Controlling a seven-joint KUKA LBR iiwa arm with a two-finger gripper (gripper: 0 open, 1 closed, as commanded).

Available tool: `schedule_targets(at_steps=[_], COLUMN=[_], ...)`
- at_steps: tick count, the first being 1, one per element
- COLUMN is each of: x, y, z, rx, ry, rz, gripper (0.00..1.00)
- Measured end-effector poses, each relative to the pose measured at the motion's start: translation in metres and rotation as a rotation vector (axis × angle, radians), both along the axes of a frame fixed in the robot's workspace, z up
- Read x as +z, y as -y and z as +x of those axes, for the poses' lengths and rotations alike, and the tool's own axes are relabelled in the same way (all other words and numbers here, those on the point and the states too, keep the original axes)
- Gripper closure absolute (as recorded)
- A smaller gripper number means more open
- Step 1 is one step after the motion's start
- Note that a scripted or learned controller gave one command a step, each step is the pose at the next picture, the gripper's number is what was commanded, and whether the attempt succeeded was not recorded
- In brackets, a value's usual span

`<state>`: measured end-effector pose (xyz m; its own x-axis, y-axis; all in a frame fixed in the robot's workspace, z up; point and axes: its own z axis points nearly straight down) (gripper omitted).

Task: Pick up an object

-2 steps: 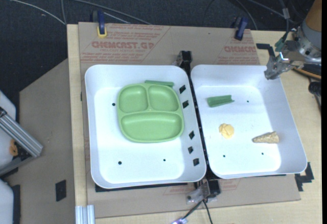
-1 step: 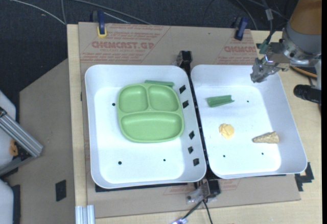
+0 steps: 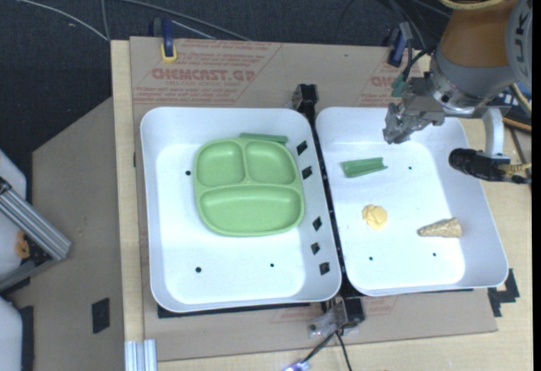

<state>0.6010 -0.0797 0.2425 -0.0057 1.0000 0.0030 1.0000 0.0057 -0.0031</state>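
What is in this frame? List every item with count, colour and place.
bins: 2, white, side by side on the bench
plate: 1, green, three compartments, in the left bin
strip: 1, dark green, left bin, behind the plate
pod: 1, green, right bin, upper middle
lump: 1, yellow, right bin, centre
cone: 1, tan, right bin, right side
arm: 1, grey and orange, upper right
gripper: 1, grey, above the right bin's far edge
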Motion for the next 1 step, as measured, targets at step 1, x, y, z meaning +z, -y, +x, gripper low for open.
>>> schedule_targets(at_steps=[1], x=[-0.0104], y=[-0.0519], z=[-0.0114], rx=[0.000], ry=[-0.001], rz=[0.000], gripper=[1.00])
